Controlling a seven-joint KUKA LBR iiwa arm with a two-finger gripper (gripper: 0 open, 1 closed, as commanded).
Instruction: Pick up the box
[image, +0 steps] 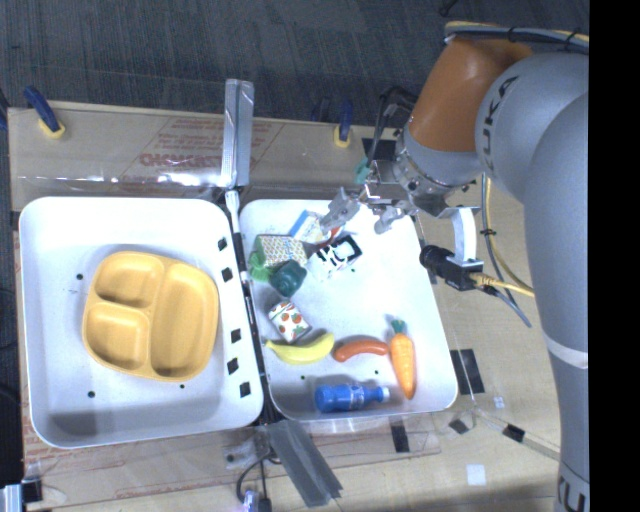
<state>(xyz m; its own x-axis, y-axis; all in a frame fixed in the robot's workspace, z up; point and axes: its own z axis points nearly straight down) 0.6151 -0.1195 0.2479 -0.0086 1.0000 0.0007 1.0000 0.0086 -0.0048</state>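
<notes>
A single fixed camera stood above the worktop (500, 420), looking down at a slant. It framed both white bins (40, 330) whole from a moderate height, with the grey arm (540, 150) entering from the frame's right.

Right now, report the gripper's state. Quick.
Gripper: at the far end of the right bin, above the small boxes there; whether it is open or closed cannot be told.

Glossy yellow plastic tray (150, 313) in a smooth matt white bin (40, 300).
</notes>
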